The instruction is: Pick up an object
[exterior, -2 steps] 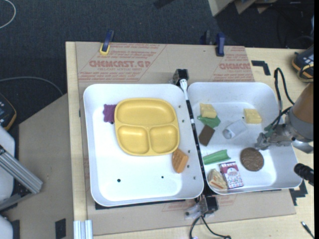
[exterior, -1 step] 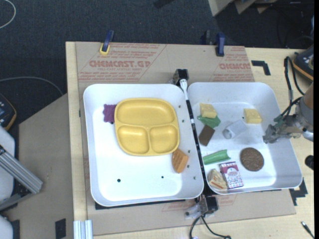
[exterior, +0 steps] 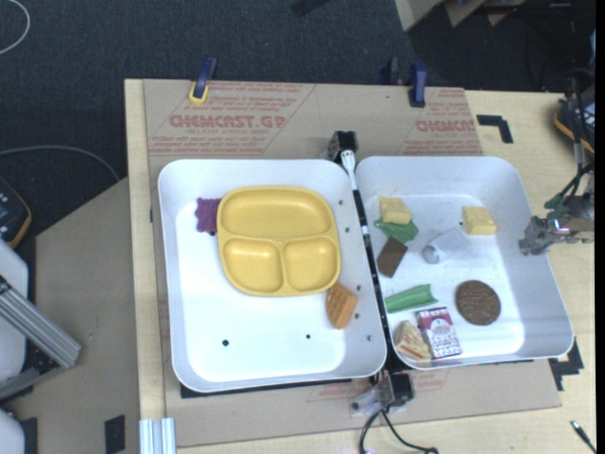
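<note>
On the counter [exterior: 284, 112], two shallow white bins sit side by side, touching along their inner edges. The left bin [exterior: 189, 282] carries a yellow divided plate [exterior: 279, 238] in its upper half, with a purple piece [exterior: 206, 215] tucked against the plate's 9 o'clock side and a tan wedge [exterior: 341, 305] just off the plate's 5 o'clock corner.

The right bin [exterior: 510, 197] holds the loose pieces. A yellow block [exterior: 395, 210] lies toward 11 o'clock, with a green strip [exterior: 395, 228] touching its lower edge and a brown bar [exterior: 391, 255] just below that. A second yellow block [exterior: 478, 220] lies toward 1 o'clock. A small grey piece [exterior: 432, 252] rests near the centre. Lower down, a green pod [exterior: 409, 298] lies at 7 o'clock, a round brown cookie [exterior: 477, 303] at 5 o'clock, and a red-and-white packet [exterior: 440, 333] beside a sandwich-like piece [exterior: 411, 340] at 6 o'clock.

The tool [exterior: 541, 235] sits at the right bin's 3 o'clock rim, apart from every piece; whether it is apart or together cannot be told.
</note>
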Action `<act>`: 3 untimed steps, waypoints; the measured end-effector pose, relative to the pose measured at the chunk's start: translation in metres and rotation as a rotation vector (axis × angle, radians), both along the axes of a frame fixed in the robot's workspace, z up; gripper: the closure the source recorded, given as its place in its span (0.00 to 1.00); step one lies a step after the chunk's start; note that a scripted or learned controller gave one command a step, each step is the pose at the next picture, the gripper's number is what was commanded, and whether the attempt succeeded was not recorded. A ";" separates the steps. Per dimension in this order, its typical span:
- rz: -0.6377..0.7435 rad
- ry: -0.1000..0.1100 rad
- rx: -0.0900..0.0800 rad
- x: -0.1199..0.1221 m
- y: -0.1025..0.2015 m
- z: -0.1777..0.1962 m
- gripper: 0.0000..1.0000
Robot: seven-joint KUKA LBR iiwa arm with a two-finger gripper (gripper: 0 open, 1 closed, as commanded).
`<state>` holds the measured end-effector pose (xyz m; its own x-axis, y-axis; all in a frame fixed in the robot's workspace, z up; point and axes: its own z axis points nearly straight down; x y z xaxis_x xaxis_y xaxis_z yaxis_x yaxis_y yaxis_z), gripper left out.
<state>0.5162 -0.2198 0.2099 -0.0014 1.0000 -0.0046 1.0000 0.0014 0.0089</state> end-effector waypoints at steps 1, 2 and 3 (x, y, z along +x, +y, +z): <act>0.000 0.004 0.001 0.001 0.000 0.016 1.00; 0.005 0.005 0.004 0.030 0.054 0.009 1.00; 0.006 0.004 0.005 0.052 0.104 0.020 1.00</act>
